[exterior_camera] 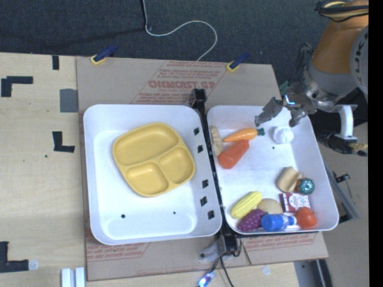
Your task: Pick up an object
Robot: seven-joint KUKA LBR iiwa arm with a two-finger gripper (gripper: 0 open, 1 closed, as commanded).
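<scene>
I see my gripper (279, 114) spread wide, holding nothing, above the right bin (317, 160) near the carrot (239, 135). Cardboard (173, 82) print is unreadable.

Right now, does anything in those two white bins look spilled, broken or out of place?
Nothing stands out. The yellow divided plate lies flat in the left bin; the toy foods, such as the carrot and corn, lie loose inside the right bin.

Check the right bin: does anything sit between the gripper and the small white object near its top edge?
Nothing visible does. The gripper hangs over the upper part of the right bin, and the small white object lies just below it on bare bin floor. The orange carrot lies off to the side, apart from it.
</scene>
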